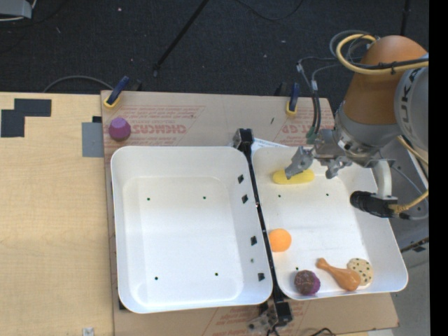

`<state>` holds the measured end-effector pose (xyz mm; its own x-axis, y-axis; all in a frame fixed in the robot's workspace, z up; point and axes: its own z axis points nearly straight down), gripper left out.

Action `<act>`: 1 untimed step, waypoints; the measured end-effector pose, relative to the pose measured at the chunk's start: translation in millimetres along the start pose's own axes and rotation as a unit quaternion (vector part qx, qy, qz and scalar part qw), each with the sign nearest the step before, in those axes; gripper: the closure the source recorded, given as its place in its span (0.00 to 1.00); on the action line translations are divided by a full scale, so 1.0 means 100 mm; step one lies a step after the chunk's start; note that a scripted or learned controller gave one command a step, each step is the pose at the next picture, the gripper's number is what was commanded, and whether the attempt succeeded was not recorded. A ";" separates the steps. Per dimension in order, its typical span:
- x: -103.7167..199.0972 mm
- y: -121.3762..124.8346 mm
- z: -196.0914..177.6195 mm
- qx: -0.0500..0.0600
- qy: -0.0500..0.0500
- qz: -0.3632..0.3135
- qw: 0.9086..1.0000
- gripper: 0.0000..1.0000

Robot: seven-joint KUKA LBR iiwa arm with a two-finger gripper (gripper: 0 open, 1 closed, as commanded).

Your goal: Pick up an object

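My gripper (318,166) hangs over the far end of the right bin (378,236), its two fingers spread open with nothing between them. The left finger (299,164) is just above a flat yellow piece (295,178) lying near the bin's back wall. Farther forward in the same bin lie an orange ball (280,240), a dark purple ball (306,282), a tan drumstick (338,274) and a speckled cookie (360,268).
The left bin (182,229) sits beside the right one, joined along a black divider (253,208). A small purple object (120,128) rests on the cardboard behind the left bin. Clamps (292,98) hold the cardboard's back edge. Cables trail from the arm at the right.
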<state>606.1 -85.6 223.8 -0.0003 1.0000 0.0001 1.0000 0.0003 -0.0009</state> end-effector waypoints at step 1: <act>-0.08 0.24 1.42 0.004 0.000 0.000 1.000 0.00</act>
<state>629.7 -93.2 81.3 -0.0003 1.0000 0.0001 1.0000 0.0003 -0.0090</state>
